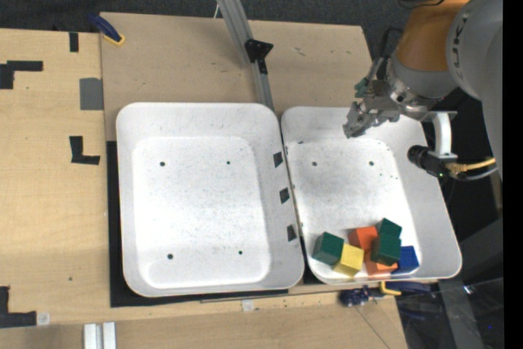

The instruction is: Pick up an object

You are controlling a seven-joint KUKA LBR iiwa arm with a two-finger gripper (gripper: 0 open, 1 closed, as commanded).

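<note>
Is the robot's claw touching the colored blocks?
Apart. The camera view shows the gripper over the right bin's far end, the blocks piled at its near end.

The gripper [359, 123] hangs over the right bin's [425, 200] far rim. The blocks [366, 249] lie huddled well nearer than it, in that bin's near corner; the left bin [131, 176] sits to its left.
</note>
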